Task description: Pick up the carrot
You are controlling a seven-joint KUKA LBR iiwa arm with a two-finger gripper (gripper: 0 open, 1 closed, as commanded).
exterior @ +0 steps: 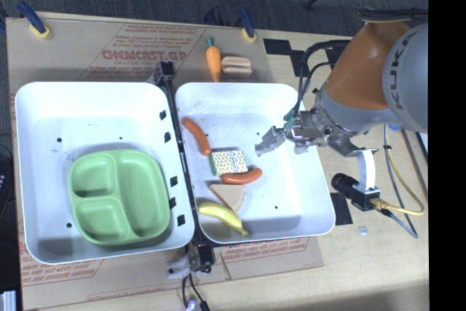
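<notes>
Carrot lay on the bench outside both bins, just beyond the far rim of the right bin, stem end pointing away, with a small tan-and-pink toy sandwich just beside it on the right. Arm reached in from the right, orange band above the wrist; pincer hung over the right bin's right half, well apart from the carrot. Fingers pointed left toward the bin's middle; nothing showed between them, though whether they were parted or closed could not be told. In the right bin: a sausage near the left wall, a patterned block, a second sausage touching it on the near side, a bread wedge, a banana nearest. Left bin held a green divided plate.
</notes>
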